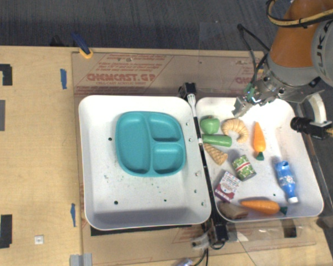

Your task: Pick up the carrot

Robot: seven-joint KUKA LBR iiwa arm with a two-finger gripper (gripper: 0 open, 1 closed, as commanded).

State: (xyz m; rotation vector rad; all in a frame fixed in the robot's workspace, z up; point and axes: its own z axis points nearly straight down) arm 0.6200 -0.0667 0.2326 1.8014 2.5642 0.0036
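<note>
Two orange carrots lie in the right bin (308, 165). One carrot (258, 137) points away from me near the bin's back, its green stub toward the front. The other carrot (260, 206) lies sideways along the front wall, green tip to the right. My gripper (242, 106) hangs over the back of this bin, just behind a tan croissant (236, 127) and up-left of the nearer-to-it carrot. It touches neither carrot, and nothing shows in its grasp.
Around the carrots lie a green pepper (209, 124), a green cucumber (217, 140), a waffle cone (216, 154), a green can (244, 168), a red-and-white packet (226, 186) and a blue bottle (286, 180). A teal divided plate (151, 143) sits in the left bin (94, 165).
</note>
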